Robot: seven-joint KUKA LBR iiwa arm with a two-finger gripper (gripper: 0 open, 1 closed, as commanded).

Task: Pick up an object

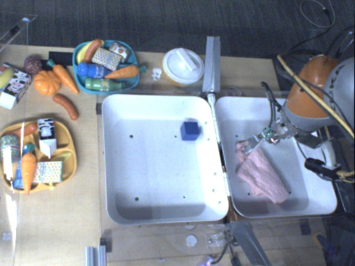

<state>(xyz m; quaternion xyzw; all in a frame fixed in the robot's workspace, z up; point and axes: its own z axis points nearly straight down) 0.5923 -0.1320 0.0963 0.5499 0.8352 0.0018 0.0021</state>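
Inside right bin (310,204), pink cloth (260,173) lying diagonally upper-left to lower-right, gripper (248,147) finger state unclear

Left bin (116,165): block (190,130) at 1 o'clock. Right bin (316,204): cloth (260,173) at centre, gripper (250,145) at its 11 o'clock.

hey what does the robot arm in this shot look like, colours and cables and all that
The arm is grey with a rounded orange band above the wrist. Black cables and a yellow-tan hose run alongside it. The gripper is small, slim and metallic, with a speck of green and red at its base.
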